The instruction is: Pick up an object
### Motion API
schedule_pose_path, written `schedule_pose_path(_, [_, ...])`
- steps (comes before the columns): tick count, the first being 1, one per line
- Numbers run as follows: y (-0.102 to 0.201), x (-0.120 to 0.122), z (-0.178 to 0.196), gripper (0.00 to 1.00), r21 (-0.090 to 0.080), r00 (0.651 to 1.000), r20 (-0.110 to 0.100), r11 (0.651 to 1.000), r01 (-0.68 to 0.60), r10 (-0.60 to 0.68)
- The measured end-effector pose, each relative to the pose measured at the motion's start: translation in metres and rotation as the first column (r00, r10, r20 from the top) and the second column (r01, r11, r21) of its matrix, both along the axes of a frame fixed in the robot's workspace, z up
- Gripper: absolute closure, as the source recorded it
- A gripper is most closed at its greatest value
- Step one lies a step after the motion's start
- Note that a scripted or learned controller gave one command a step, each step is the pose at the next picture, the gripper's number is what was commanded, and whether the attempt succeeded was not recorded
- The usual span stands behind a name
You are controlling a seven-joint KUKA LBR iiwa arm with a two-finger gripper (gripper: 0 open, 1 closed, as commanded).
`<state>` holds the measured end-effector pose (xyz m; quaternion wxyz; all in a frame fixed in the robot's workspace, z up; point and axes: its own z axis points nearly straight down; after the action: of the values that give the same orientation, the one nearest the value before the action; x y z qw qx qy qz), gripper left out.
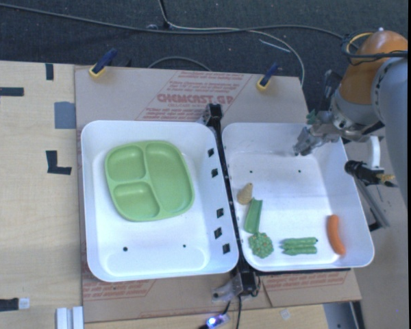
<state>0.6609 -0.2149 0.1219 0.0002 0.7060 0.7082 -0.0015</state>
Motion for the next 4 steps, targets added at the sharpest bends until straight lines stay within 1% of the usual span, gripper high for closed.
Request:
schedule_pose_path(1, [0.001,0.000,0.064,1.00,0.001,1.000,0.007,1.000,0.002,-0.002])
schedule_pose_path(2, [0.001,0.001,0.104,1.00,0.001,1.000,0.006,1.000,0.002,-0.002])
schedule_pose_path(3, [0.053,0.002,0.109,1.00,0.004,1.000,0.002,1.000,-0.003,0.003])
schedule_pose_path(4, [0.113,-0.010,0.099,1.00,0.003,1.000,-0.001,1.000,-0.002,0.002])
